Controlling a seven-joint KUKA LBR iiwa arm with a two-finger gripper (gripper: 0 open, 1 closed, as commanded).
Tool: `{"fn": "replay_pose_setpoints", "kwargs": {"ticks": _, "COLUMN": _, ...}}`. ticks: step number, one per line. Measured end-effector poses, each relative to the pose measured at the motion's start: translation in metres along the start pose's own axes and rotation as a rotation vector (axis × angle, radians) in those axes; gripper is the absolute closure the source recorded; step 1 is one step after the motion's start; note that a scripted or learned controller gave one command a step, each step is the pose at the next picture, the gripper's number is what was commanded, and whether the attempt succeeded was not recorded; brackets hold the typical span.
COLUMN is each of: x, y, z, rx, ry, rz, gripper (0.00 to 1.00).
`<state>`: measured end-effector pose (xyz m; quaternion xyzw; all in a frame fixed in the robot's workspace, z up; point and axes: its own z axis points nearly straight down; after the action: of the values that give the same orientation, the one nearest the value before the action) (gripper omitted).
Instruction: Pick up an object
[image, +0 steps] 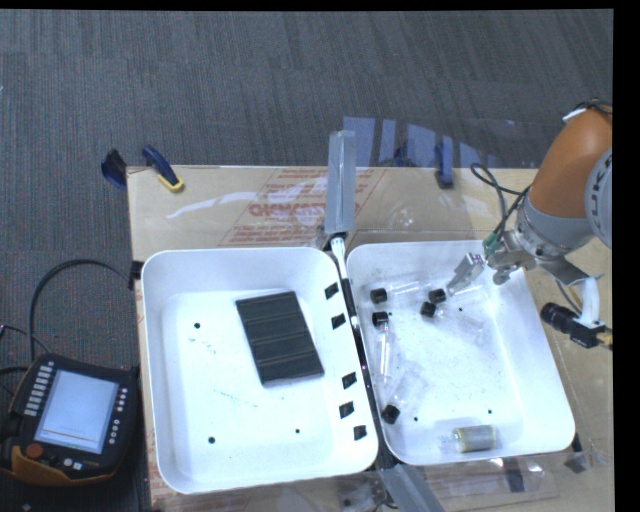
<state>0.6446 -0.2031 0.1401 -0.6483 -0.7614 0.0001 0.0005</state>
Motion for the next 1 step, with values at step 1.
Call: {"fn": "replay_pose_setpoints", "kwargs": {"ticks": 1, "x": 0.0433, "y": 0.0038, "z": 0.0541, "rx": 0.011, "ry": 0.003, "rz": 0.010, "gripper": 0.00}}
